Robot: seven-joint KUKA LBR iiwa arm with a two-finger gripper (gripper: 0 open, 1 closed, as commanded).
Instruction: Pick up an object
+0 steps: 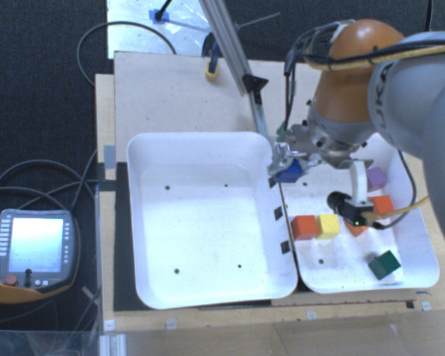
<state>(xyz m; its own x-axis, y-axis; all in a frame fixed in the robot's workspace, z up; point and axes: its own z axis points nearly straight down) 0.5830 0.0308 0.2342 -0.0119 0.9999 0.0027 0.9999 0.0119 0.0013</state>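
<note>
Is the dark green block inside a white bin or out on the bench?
Inside. The dark green block lies on the floor of the right bin, near its front corner, apart from the other blocks.

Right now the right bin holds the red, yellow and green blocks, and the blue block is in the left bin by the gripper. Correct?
Not quite. The blue block is at the gripper above the divide between the bins, not in the left bin. The camera view shows it. The rest stands.
</note>
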